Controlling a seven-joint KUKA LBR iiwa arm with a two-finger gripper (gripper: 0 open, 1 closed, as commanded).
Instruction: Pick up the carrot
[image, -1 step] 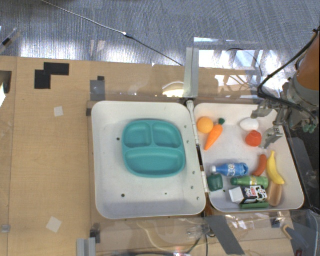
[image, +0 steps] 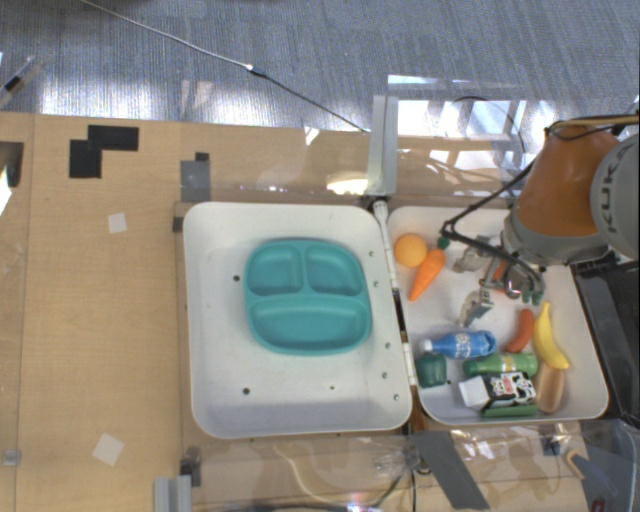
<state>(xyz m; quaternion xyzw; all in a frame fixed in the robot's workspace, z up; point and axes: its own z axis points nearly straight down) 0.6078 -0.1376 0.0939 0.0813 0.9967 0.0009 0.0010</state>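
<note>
1. The carrot (image: 426, 274) is lying in the right bin (image: 592, 400), near its upper left corner, tilted so its tip is pointing toward 7 o'clock.
2. An orange ball (image: 409, 249) is sitting just beside the carrot's thick end, at about 10 o'clock from it.
3. The gripper (image: 478, 306) is hanging over the middle of the right bin, at roughly 4 o'clock from the carrot and apart from it; I cannot tell how its jaws are standing.
4. The arm, with its orange band (image: 566, 190), is reaching in from 3 o'clock.
5. A water bottle (image: 458, 346) is lying at 6 o'clock from the gripper, with a green bottle (image: 500, 364) just below it.
6. A banana (image: 549, 338) is resting near the bin's right wall.
7. A teal divided plate (image: 307, 297) is sitting in the middle of the left bin (image: 215, 400).
</note>
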